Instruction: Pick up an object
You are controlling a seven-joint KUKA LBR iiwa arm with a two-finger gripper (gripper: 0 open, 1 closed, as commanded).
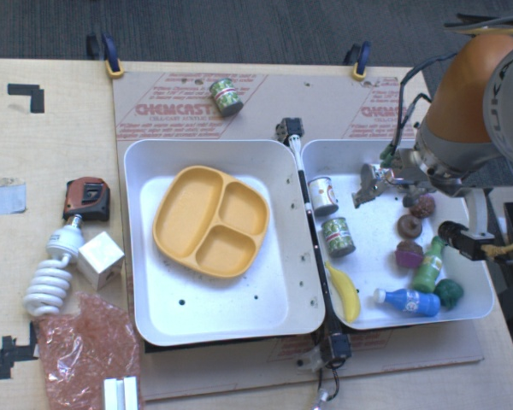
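The hand [378, 182] hangs over the upper part of the right bin [483, 310], at the right of the frame; whether it is spread or pressed together I cannot tell, and nothing is visibly in it. Candidate objects lie loose on the bin floor: two small cans [323, 196] at its left edge, a banana [345, 293], a blue bottle [408, 301], a green bottle [429, 266]. The pick looks barely begun: choosing, descending, closing and lifting all remain.
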